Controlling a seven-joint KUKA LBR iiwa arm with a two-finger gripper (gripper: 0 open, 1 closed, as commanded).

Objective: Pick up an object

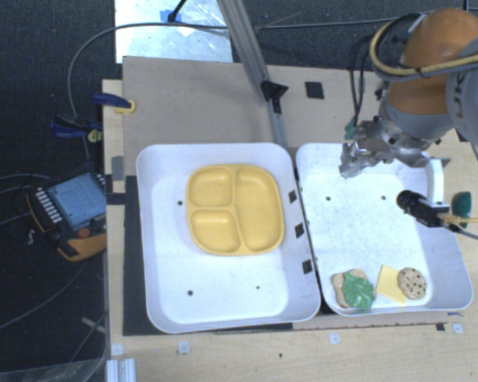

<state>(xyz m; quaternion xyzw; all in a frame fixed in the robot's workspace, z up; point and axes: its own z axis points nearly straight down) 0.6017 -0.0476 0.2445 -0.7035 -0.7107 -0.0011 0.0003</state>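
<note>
Gripper [357,159] hangs over the far edge of the right bin [366,213], well apart from the toy food; whether anything sits in it cannot be told. Cookie [412,282], cheese wedge [391,284] and green piece [357,290] cluster at that bin's near edge, probably awaiting a reach.

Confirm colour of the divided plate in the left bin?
Yellow; the divided plate shows plainly in the camera view.

Yellow divided plate [235,210] in left bin [163,293], toy foods [380,286] in right bin [366,213], claw [355,160] above
</note>
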